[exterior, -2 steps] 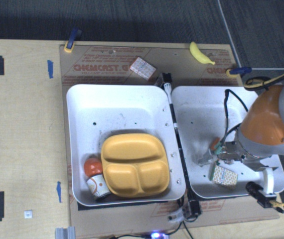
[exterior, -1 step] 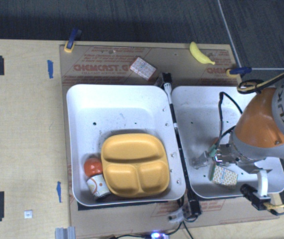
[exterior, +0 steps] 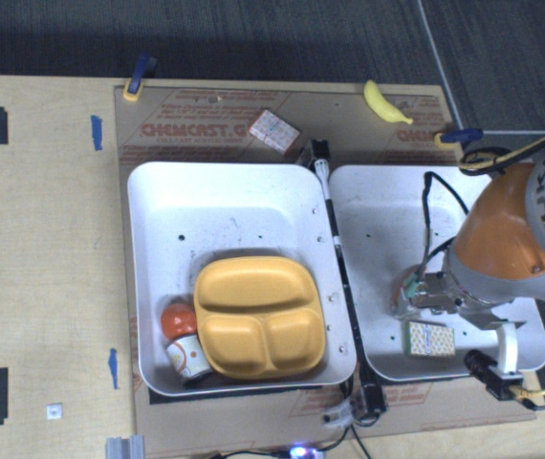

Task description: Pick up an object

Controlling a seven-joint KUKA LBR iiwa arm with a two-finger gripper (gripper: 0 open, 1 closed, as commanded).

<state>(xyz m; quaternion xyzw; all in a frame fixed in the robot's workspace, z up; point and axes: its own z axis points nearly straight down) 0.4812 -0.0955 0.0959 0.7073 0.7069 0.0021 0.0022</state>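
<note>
far left: pale wood bench point(exterior: 43, 285) w/ black corner marks and bits of blue tape; brown cardboard sheet point(exterior: 196, 122) w/ red print under both bins, blue clamp point(exterior: 140, 73) at its upper left corner; left bin point(exterior: 158, 199), white and shallow, bare in its upper half, crowded in its lower half; lower left corner of it: small orange-red round item point(exterior: 177, 319) touching a white cup-like item point(exterior: 187, 356) w/ orange print just below it; both tucked against the left edge of a yellow divided tray point(exterior: 258, 314), 3 compartments, lying flat and reaching to the bin's lower and right walls; above the bins on the cardboard: small patterned card point(exterior: 273, 130), tilted, near the left bin's upper right corner; black strip point(exterior: 335, 247) running down btwn the two bins; yellow banana point(exterior: 385, 103) on the cardboard's upper edge, well apart from both bins; right bin point(exterior: 378, 199), white; small flat packet point(exterior: 431, 338) w/ speckled greenish face lying near the bin's lower wall; gripper point(exterior: 425, 295) just above that packet, low over the bin floor, hard to make out from this angle — can't tell if clenched or released, nothing seen grasped; grey arm w/ orange band point(exterior: 497, 232) coming in from the right over the bin's right part; black cable looping above it.
</note>
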